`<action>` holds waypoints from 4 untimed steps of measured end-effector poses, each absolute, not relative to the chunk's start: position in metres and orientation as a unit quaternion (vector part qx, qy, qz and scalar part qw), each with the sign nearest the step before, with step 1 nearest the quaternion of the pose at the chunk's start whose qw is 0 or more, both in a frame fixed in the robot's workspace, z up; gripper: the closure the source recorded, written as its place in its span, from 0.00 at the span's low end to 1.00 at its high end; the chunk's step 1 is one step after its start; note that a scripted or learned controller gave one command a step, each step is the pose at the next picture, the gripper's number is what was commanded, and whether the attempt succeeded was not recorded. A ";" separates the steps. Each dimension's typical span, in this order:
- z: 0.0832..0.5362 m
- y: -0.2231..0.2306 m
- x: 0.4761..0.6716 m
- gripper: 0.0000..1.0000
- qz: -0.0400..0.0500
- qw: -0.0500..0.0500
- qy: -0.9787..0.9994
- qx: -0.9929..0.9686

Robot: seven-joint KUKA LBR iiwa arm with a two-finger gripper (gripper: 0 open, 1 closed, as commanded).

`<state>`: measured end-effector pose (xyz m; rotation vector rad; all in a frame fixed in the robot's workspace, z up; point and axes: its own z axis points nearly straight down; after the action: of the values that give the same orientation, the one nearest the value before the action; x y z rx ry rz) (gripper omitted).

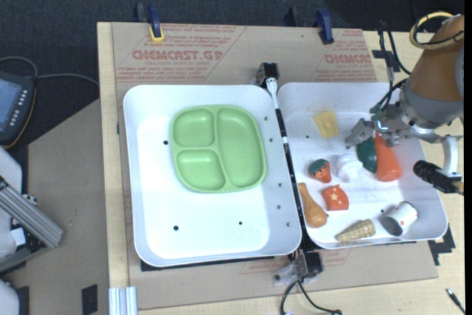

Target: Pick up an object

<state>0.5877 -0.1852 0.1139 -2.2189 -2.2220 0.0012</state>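
White plastic bins sit side by side on a brown bench; left bin (147,181) holds a pale green divided plate (219,147), right bin (435,221) holds the small stuff. Grey arm w/ orange band (440,74) reaches in from the right, and its gripper (372,130) hangs low over the right bin's upper middle, just above a green-and-orange toy, prob. a carrot (382,157). Can't tell whether the claw is wide or narrow, or gripping anything; the wrist hides that. Other candidates nearby: yellow piece (325,123), white lump (348,167), strawberry-like piece (319,170), red block (335,198), orange gourd shape (312,206), tan cone (355,232), white cup (402,216). My read: the carrot is the target. To do it well, centre over its narrow width, drop straight, close square across it, avoid nudging the white lump beside it, lift slow. Legible writing: red "CHEMCAST G P" printed on the bench sheet behind the left bin, and a partial repeat behind the right.
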 end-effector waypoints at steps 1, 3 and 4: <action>0.105 -0.188 0.594 0.00 -0.005 -0.012 -0.708 -0.707; 0.178 -0.187 0.600 1.00 -0.002 -0.004 -0.708 -0.707; 0.229 -0.188 0.601 1.00 -0.002 -0.004 -0.708 -0.707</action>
<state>0.6015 -0.1877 0.2290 -2.2260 -2.2289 -0.0060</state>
